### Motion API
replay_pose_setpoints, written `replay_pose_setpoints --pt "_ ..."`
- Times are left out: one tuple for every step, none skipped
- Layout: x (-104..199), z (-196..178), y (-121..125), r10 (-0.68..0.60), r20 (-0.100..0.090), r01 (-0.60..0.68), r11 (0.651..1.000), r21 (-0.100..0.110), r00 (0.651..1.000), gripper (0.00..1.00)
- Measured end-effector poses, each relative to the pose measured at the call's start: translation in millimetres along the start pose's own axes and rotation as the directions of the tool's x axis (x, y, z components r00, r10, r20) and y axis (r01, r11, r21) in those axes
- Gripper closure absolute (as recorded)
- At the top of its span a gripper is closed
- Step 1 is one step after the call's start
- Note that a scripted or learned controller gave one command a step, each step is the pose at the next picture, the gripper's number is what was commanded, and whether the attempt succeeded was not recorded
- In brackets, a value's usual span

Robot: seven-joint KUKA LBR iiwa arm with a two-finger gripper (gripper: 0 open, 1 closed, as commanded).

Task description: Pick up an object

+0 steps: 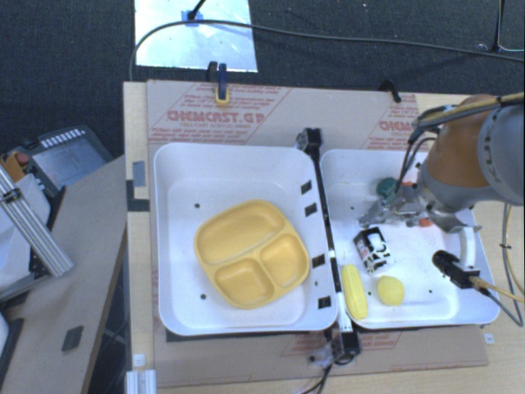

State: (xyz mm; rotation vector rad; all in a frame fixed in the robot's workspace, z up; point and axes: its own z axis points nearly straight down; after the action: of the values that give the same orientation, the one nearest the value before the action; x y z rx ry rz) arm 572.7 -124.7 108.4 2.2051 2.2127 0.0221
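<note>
Objects lie in the right bin (pixel 344 175): a green thing (pixel 385 187) just left of the gripper (pixel 392 212), a black-and-white item (pixel 373 249) nearer, then a yellow lemon (pixel 390 290) and a corn cob (pixel 354 291). Whether the gripper is open or closed, I cannot tell. A smooth yellow divided plate (pixel 250 253) sits in the left bin (pixel 176 245).

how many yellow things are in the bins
3. A yellow divided plate lies in the left bin; a toy corn cob and a lemon lie near the right bin's front edge. The arm may hide others.
</note>
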Motion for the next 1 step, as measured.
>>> replay_pose_setpoints --pt "1.0 -11.5 2.9 0.000 -0.001 0.000 1.000 -0.008 1.000 1.00"
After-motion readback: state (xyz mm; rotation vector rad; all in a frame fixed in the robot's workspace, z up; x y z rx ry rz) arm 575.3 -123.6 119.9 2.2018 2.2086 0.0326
